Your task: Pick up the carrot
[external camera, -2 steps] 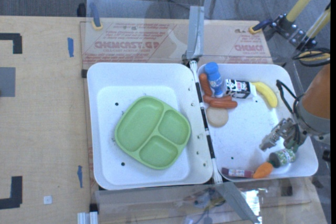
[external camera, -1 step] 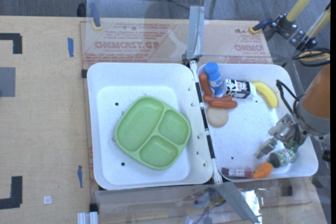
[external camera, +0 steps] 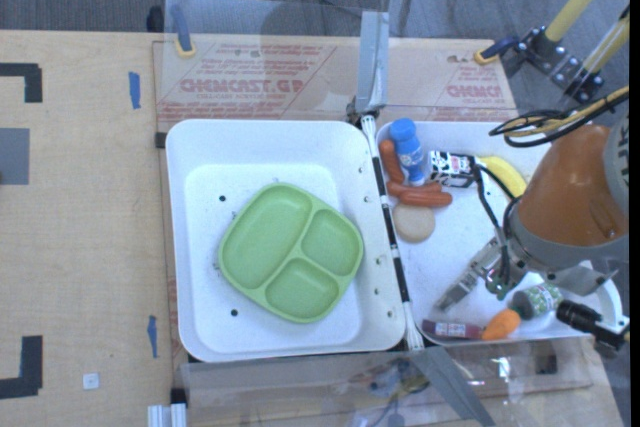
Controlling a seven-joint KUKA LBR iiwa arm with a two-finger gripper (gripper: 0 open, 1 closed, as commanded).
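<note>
step: reach for carrot point(external camera: 502, 324) | carrot: right bin point(external camera: 440, 260), near front edge, beside a bottle point(external camera: 541, 300) | gripper point(external camera: 468, 283): open, empty, left of carrot | advice: shift right, straddle carrot, avoid bottle

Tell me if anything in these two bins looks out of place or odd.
Nothing looks spilled or broken. The green divided plate sits askew in the left bin, turned at an angle to its walls. In the right bin, the toys are scattered: the carrot lies at the near edge, close beside the gripper.
</note>
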